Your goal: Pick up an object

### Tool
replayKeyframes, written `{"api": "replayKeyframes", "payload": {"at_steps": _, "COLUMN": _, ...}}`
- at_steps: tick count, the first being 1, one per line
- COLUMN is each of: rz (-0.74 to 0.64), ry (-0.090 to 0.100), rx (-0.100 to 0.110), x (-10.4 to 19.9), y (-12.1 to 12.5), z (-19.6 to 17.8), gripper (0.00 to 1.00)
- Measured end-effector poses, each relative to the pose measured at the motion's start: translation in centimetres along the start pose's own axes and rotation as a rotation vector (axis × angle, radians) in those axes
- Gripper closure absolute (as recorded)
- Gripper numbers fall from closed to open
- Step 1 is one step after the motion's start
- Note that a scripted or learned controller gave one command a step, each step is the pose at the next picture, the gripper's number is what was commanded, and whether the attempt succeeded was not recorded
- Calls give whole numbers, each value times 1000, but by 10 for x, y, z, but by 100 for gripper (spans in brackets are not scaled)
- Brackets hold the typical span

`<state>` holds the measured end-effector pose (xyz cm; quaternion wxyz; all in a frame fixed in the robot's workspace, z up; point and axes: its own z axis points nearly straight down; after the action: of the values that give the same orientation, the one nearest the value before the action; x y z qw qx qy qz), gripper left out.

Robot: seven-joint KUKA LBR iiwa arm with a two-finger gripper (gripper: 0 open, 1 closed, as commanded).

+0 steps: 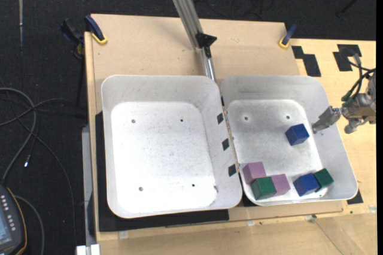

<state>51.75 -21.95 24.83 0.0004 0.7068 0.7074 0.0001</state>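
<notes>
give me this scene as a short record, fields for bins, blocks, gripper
left bin: no blocks in it
right bin: holds all six blocks
blue blocks: one alone mid-bin, one at the front
pink blocks: two at the front
green blocks: one front left, one front right
gripper: over right bin's right rim, nothing seen between its fingers

White bins (pixel 161 89) hold blue (pixel 297 134), pink (pixel 254 171) and green blocks (pixel 263 187) on a tan bench (pixel 155 44).
</notes>
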Motion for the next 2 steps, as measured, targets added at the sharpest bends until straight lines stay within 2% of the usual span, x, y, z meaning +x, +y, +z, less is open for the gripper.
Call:
{"api": "replayKeyframes", "payload": {"at_steps": 1, "rz": -4, "ry": 2, "rx": 6, "x": -1, "y": 54, "z": 152, "gripper": 0}}
{"api": "replayKeyframes", "payload": {"at_steps": 2, "rz": -5, "ry": -1, "rx": -1, "x": -1, "y": 55, "z": 138, "gripper": 100}}
